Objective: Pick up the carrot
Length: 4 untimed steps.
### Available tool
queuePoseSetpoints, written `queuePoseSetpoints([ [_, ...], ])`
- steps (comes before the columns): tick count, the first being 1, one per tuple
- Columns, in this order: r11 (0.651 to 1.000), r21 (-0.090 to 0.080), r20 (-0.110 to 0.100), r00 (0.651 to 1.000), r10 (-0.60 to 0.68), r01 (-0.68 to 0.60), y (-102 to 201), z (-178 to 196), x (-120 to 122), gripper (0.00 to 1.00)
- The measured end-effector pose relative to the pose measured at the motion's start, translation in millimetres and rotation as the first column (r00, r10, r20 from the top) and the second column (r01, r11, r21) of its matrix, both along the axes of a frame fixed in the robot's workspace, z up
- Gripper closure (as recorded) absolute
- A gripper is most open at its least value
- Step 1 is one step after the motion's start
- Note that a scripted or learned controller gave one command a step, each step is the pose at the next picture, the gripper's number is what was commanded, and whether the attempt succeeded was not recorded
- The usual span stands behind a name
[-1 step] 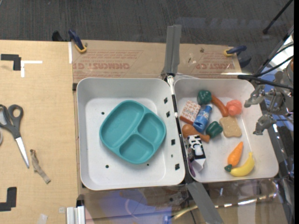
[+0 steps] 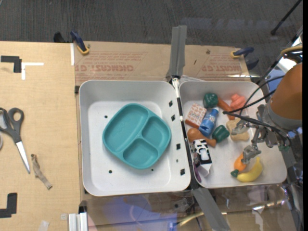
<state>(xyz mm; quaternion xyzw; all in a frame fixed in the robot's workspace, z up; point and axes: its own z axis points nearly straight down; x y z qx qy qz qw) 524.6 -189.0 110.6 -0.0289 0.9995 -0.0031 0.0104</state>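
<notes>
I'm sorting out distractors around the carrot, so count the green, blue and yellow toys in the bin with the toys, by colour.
Green toys: 2
Blue toy: 1
Yellow toy: 1
Total: 4

Teal plate (image 2: 137, 136), scissors (image 2: 15, 134), banana (image 2: 251, 173)

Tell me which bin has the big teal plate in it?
The left bin holds the teal divided plate. The right bin holds small toys instead.
</notes>
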Motion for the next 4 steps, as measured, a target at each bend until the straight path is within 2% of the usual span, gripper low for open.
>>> queuePoseSetpoints([
  [1,1.000,-0.002,0.009,1.000,0.012,-0.012,32,-9,-34,0.00],
  [2,0.997,0.006,-0.018,0.997,-0.078,0.078,34,20,-44,0.00],
  [3,0.947,0.005,-0.018,0.947,0.322,-0.322,81,-18,-45,0.00],
  [4,0.946,0.004,-0.014,0.946,0.325,-0.325,82,-9,-44,1.00],
])
